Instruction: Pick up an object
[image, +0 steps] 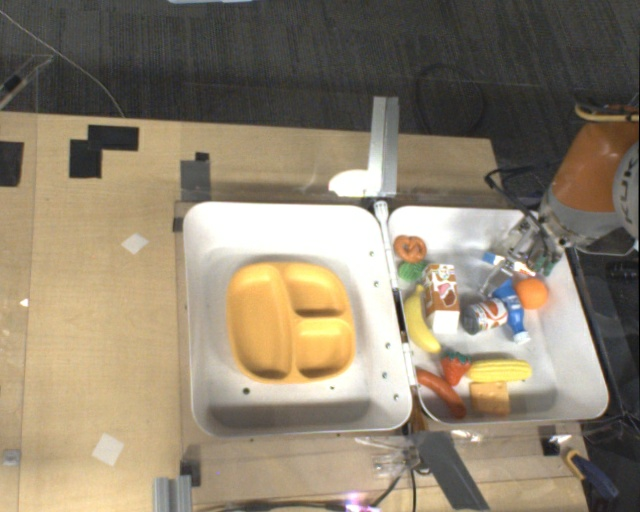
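Broadly, the bench (90, 330) carries two white bins side by side. Largest of what they hold is the yellow tray (290, 320), alone in the left bin (205, 400) with its three compartments bare. The right bin (585, 375) holds the clutter I am meant to pick from, and I reach into it from its far right corner.

My arm (590, 185) comes next in size, its orange band above the wrist, and my gripper (527, 250) hangs low over the back right part of that bin. I cannot tell how it is set, and I see nothing clearly held in it.

Then the smaller things. A banana (421, 325) lies along the left wall, with a carton (441, 290) just beside it. A can (487, 315) lies on its side mid-bin, touching a blue bottle (512, 310). An orange (533, 293) sits just below my gripper, the nearest candidate. A corn cob (500, 371) and a bread block (489, 397) lie at the front, a red pepper (441, 387) at the front left.

By my reckoning the reach is made but nothing is lifted: the grasp and the lift remain.
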